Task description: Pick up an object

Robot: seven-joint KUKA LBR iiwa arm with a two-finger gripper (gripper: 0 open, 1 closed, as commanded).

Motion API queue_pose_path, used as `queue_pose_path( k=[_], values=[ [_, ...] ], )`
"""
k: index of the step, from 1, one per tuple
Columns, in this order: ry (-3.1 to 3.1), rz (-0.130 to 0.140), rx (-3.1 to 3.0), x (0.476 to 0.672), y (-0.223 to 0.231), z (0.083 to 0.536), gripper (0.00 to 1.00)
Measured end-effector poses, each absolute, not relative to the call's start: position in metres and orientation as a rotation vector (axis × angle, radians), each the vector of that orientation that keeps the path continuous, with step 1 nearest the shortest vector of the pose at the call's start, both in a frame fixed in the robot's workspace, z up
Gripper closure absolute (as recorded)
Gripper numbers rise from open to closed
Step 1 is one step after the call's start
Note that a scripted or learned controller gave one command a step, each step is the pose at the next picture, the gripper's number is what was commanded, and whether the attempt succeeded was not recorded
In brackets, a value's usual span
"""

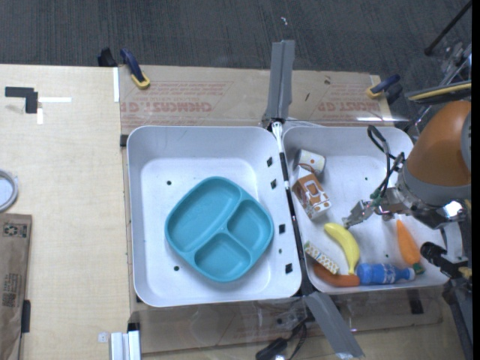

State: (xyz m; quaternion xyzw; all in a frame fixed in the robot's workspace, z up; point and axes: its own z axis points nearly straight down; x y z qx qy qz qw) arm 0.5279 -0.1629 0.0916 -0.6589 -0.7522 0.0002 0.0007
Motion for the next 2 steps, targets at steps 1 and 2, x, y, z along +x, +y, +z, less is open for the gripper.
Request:
queue_pose_path(
  k=[1, 2],
  values=[
    [-2.607, -0.004, -1.768, 0.480, -0.138, 0.094, 0.00],
    [-2.509, 0.000, -1.893, 0.560, -0.163, 0.100, 0.00]
  ],
)
